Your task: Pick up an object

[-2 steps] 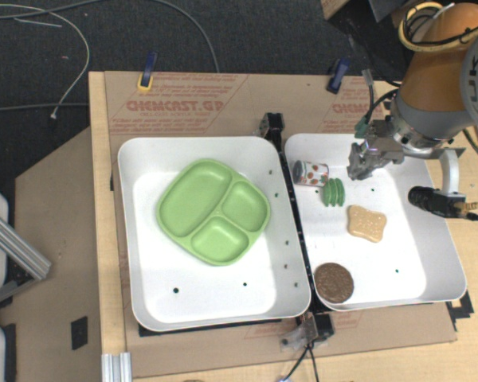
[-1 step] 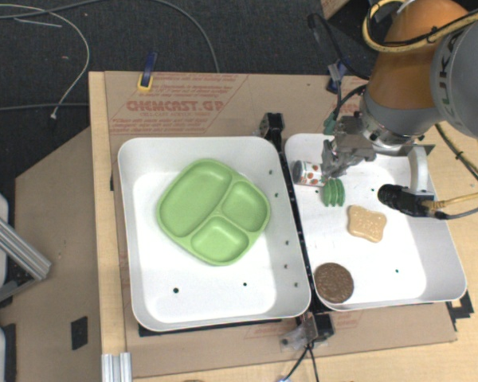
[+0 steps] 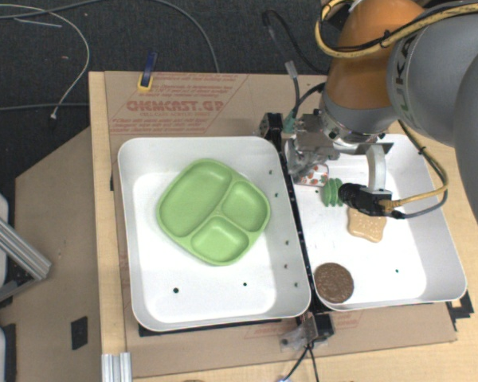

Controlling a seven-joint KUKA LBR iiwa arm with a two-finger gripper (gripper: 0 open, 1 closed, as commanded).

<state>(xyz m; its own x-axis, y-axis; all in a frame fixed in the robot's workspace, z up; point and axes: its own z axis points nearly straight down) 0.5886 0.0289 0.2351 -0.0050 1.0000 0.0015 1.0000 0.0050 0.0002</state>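
My gripper [image 3: 308, 162] hangs low over the far left corner of the right bin [image 3: 414, 289], under the grey arm with its orange band. Just beneath it lies a small red-and-white object [image 3: 310, 179], partly hidden by the gripper; whether the gripper touches it cannot be made out. A green ridged piece [image 3: 331, 192] sits right beside it. A tan toast-shaped piece [image 3: 367, 228] lies toward the bin's middle. A brown round disc [image 3: 333, 282] rests at the near left corner.
In the left bin [image 3: 143, 293] a green divided plate [image 3: 213, 210] lies flat near the middle. The wall between the two bins [image 3: 297, 221] runs close to the gripper's left. Both bins stand on a cardboard sheet [image 3: 183, 102].
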